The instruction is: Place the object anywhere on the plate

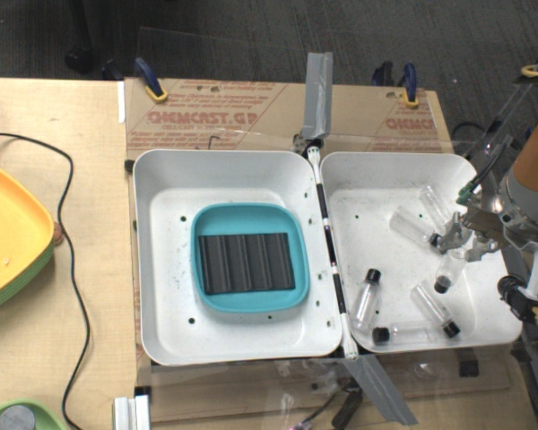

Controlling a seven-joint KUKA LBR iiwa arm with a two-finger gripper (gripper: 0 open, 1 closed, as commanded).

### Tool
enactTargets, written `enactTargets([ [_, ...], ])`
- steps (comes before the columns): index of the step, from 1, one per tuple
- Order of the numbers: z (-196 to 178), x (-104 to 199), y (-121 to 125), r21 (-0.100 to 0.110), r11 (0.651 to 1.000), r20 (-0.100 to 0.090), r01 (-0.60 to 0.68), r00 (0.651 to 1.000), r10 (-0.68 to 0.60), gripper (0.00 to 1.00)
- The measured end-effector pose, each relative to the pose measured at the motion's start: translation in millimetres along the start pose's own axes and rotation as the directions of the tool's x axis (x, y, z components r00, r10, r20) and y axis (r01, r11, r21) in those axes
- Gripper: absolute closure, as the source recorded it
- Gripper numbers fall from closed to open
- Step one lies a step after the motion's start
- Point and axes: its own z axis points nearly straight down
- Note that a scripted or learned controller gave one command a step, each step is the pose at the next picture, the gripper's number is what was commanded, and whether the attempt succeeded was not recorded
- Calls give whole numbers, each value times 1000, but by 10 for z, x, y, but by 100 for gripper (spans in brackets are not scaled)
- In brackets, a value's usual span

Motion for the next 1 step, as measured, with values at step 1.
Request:
enactTargets([
  [1, 0, -1, 0, 0, 1000, 0, 0, 1000, 0, 0],
])
